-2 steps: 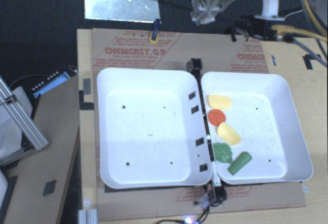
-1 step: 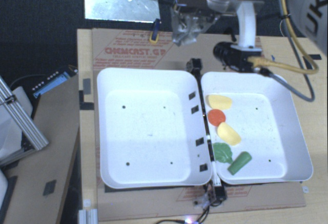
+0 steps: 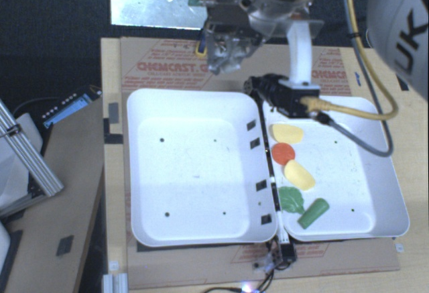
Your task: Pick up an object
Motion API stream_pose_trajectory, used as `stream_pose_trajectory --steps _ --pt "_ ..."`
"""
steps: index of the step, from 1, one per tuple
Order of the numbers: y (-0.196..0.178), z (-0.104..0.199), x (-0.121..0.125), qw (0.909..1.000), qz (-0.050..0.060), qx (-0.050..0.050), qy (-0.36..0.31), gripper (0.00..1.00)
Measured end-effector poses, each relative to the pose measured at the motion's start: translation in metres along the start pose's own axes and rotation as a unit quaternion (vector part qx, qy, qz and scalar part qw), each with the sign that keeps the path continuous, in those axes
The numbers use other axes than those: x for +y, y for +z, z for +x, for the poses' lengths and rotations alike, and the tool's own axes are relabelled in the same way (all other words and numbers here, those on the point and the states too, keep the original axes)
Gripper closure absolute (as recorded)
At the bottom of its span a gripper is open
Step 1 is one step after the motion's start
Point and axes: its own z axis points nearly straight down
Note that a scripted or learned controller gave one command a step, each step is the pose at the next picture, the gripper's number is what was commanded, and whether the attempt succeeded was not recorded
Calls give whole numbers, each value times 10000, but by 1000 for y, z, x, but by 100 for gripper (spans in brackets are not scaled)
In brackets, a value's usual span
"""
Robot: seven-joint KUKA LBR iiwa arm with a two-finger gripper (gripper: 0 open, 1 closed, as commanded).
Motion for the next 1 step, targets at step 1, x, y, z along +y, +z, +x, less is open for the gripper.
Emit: stream_pose_trajectory --steps 1 --pt "-1 -63 -34 10000 -7 -9 58 100"
